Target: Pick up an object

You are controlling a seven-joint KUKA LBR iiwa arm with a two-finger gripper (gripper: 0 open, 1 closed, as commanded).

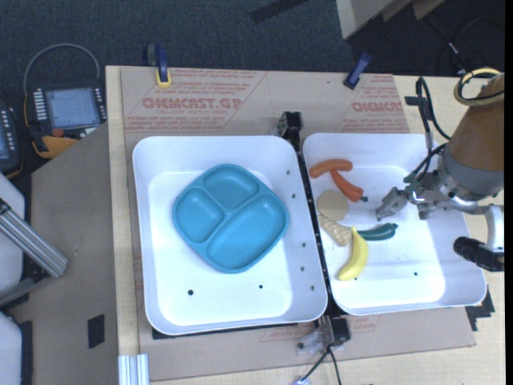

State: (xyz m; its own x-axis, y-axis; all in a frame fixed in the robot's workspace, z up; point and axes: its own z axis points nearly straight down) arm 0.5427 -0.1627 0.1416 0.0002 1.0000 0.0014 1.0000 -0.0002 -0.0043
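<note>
1. The counter (240, 95) carries two shallow white bins side by side, so that things can be lifted from either one.
2. The left bin (160, 295) holds a blue divided plate (231, 227), lying flat near its middle and turned at an angle.
3. The right bin (417, 291) holds the small food pieces, gathered along its left side close to the divider.
4. The arm (481, 147) reaches in over the right bin, with its gripper (393, 205) low above the bin floor; the fingers look spread and grasp nothing.
5. A yellow banana (353, 259) lies nearest the front, just below a green pepper (378, 232), which is the piece closest to the fingers and, I judge, the likely target.
6. An orange sausage (331, 168) and a carrot (348, 187) lie further back.
7. Two pale pieces (333, 207) sit between them and the banana; what they are is unclear.
</note>
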